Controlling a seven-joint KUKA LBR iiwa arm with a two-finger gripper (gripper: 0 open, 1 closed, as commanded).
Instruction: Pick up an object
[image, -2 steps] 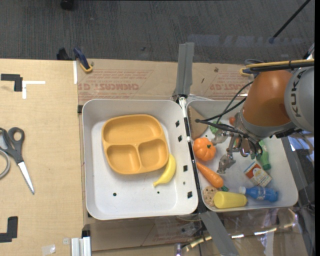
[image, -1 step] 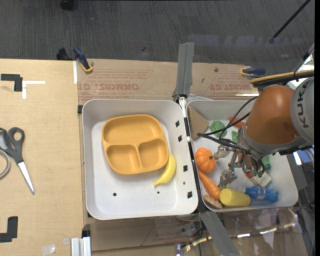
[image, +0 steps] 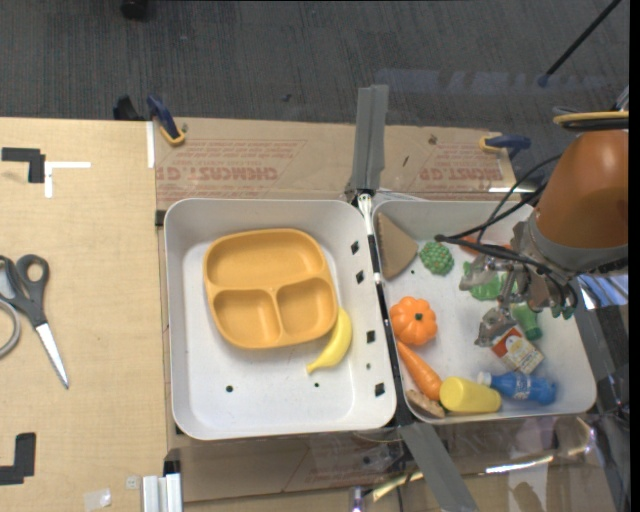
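No toy is lifted yet: the pumpkin (image: 414, 322), carrot (image: 421, 369), yellow cup (image: 470, 396) and blue toy (image: 527, 389) all lie in the right bin (image: 575, 345). The gripper (image: 497, 325) hangs low above a small red and white packet (image: 520, 350); I cannot tell its opening. I judge that the whole grasp remains. The left bin (image: 190, 300) holds a yellow plate (image: 268, 288) and a banana (image: 334, 344).

A robotics lab or workshop: two white bins (image: 190, 330) sit on taped cardboard (image: 260, 165) over a plywood bench (image: 75, 300), scissors (image: 35, 310) lying left, clamps (image: 165, 120) at the far edge, cables (image: 510, 200) trailing right.
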